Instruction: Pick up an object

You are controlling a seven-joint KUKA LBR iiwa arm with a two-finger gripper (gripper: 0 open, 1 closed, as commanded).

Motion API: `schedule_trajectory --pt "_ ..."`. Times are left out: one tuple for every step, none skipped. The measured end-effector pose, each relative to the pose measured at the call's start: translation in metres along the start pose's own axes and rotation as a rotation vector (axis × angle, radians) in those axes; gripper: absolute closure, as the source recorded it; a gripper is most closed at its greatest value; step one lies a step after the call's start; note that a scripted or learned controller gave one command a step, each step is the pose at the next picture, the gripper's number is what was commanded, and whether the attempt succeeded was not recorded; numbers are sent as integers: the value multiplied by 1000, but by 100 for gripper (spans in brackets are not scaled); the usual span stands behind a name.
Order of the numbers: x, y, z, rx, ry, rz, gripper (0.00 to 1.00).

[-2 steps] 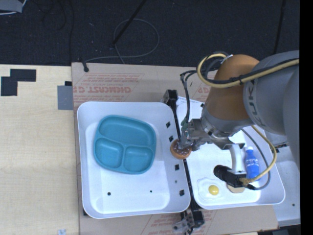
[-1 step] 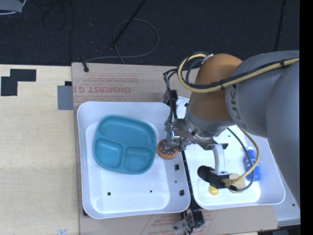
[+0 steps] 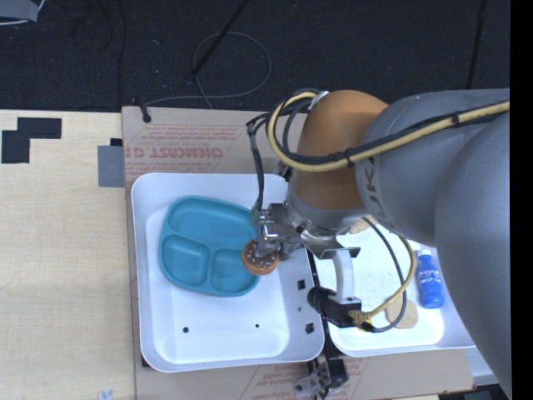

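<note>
A small brown ring-shaped object (image 3: 261, 260), like a doughnut, sits at the right edge of a blue divided plate (image 3: 200, 244) in the left bin (image 3: 216, 344). My gripper (image 3: 267, 237) hangs directly over the ring and meets its top edge. The bulky grey and orange wrist hides the view from above, so whether the ring is gripped is unclear. In the right bin (image 3: 391, 340), a blue bottle (image 3: 428, 280) lies by the right wall and a tan object (image 3: 406, 313) sits near the front.
The arm covers most of the right bin and the wall between the bins. A black cable with a yellow lead (image 3: 350, 311) dangles over that divider. Cardboard (image 3: 183, 144) lies under both bins, with wooden bench to the left.
</note>
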State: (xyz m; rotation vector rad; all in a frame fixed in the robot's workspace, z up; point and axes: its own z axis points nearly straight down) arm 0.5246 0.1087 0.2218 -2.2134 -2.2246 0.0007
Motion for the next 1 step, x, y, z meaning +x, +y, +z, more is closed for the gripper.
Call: schedule_trajectory --pt "-2 0 1 1 -2 3 0"
